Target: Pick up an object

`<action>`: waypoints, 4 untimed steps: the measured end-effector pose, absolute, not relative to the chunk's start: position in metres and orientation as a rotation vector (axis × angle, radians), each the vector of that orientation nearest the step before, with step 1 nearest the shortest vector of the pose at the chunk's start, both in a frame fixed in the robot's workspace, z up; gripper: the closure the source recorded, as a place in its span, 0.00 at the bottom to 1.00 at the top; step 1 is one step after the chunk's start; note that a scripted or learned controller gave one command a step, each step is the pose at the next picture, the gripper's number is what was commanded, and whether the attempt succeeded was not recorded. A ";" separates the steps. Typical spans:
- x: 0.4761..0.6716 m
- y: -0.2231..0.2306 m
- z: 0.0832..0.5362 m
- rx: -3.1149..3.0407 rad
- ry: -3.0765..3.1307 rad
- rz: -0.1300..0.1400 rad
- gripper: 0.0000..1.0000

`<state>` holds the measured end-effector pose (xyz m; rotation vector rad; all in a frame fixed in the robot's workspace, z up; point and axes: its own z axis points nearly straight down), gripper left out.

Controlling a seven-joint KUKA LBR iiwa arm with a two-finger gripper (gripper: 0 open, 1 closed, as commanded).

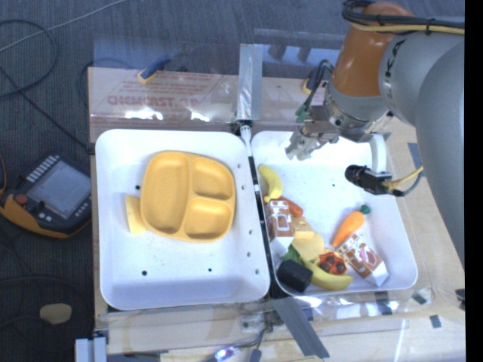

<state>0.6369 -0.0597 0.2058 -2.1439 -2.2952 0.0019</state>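
Note:
My gripper hangs over the back of the right bin, above bare white floor, with nothing visible between its fingers. The objects lie toward the bin's front and left: a yellow banana by the left wall, a printed brown packet, an orange carrot with a green top, a pale yellow block, a second banana, a black block and a red-and-white packet. All of them lie in front of the gripper, apart from it.
The left bin holds a yellow divided plate with a pale yellow piece beside it. A metal divider stands between the bins at the back. A handheld pendant lies on the floor at the left.

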 end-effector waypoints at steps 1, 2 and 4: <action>0.637 -0.060 0.206 -2.144 -2.295 0.003 0.00; 0.596 -0.108 0.149 -2.195 -2.246 0.007 0.00; 0.594 -0.101 0.099 -2.145 -2.334 -0.028 0.00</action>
